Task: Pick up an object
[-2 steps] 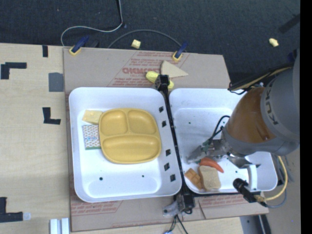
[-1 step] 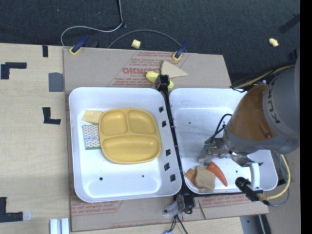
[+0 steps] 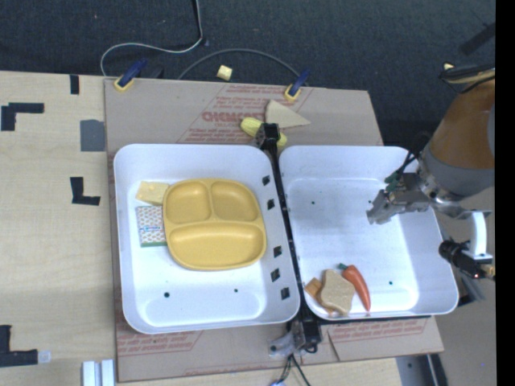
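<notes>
Grey gripper [image 3: 380, 213] is hung above the right bin [image 3: 322, 161], jaws' spread not discernible, nothing seen held. Carrot [image 3: 357, 285] and bread [image 3: 336, 291] lie at the near edge; a descent there is needed.

Two white bins [image 3: 133, 163] sat side by side on a cardboard sheet [image 3: 233, 107], which was clamped at 12 o'clock by two blue-and-yellow clips [image 3: 129, 76]; a black cable [image 3: 195, 10] trailed beyond.
</notes>
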Action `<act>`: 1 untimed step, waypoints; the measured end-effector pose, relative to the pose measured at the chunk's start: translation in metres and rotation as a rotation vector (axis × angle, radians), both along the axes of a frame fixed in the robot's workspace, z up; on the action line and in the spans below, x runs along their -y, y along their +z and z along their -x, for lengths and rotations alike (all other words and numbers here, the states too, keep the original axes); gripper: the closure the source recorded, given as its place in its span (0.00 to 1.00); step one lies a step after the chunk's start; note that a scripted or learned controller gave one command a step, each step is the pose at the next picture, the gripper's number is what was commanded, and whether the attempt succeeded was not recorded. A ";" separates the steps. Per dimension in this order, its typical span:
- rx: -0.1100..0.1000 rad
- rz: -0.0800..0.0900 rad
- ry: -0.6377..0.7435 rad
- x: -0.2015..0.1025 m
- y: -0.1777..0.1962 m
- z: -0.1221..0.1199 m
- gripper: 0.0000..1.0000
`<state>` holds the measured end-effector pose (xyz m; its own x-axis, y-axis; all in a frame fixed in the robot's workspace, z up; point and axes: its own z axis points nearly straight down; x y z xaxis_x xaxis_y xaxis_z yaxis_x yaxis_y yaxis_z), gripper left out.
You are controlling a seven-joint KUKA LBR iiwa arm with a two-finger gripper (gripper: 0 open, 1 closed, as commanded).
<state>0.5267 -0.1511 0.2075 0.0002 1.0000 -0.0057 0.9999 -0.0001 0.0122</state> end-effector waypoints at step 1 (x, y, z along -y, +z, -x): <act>-0.013 -0.005 0.000 -0.002 -0.007 0.003 0.00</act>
